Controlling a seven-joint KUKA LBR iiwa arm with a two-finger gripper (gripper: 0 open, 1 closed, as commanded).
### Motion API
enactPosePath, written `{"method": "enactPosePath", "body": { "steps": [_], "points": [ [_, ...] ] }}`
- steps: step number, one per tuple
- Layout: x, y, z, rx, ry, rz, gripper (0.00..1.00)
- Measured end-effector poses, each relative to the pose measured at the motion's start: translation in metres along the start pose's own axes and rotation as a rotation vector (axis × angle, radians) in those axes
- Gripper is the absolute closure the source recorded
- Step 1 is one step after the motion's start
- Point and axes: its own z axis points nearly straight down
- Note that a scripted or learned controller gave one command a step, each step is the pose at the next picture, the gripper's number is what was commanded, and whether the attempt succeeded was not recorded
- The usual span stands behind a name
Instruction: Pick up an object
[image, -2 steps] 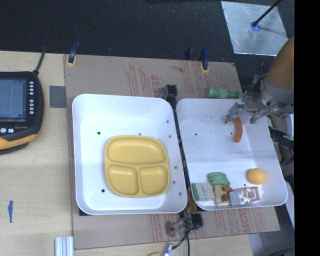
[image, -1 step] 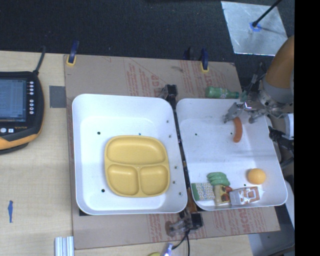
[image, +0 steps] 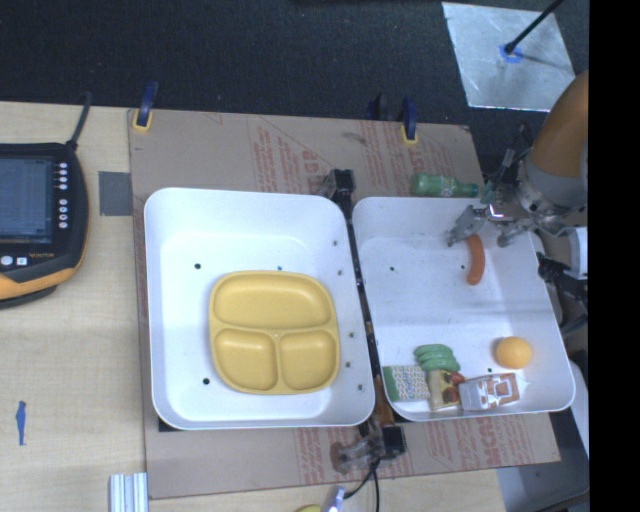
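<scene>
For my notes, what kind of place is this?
Probably a robot lab bench: two white bins on clamped cardboard, a control pendant at the left, and a robot arm over toy food.

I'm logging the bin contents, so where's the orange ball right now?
The orange ball lies in the right bin, near its right wall toward the front, just above the small carton and right of the green item.

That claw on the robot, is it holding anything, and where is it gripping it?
It cannot be told. The gripper sits at the top end of the sausage in the right bin, but a firm hold isn't clear.
</scene>
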Motion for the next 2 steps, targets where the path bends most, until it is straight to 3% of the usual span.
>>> {"method": "enactPosePath", "body": {
  "steps": [1, 2],
  "points": [
    [0.000, 0.001, 0.011, 0.003, 0.001, 0.000, 0.00],
    [-0.001, 0.001, -0.010, 0.000, 0.000, 0.001, 0.00]
  ]
}}
